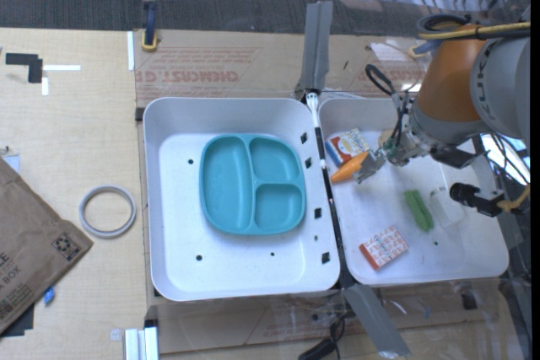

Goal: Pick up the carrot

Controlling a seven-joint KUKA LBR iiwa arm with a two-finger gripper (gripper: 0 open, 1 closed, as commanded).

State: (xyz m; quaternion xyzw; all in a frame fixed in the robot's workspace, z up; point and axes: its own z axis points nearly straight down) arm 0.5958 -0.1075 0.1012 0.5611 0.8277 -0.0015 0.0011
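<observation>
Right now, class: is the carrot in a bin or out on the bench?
In. The carrot lies in the right bin, near its left wall, beside the gripper.

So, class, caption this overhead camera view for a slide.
End effector at the carrot in the right bin; blue plate in the left.

claw (pixel 369 168) at carrot (pixel 348 167) tip | right bin (pixel 472 265) | teal tray (pixel 252 184) in left bin (pixel 169 206)
</observation>
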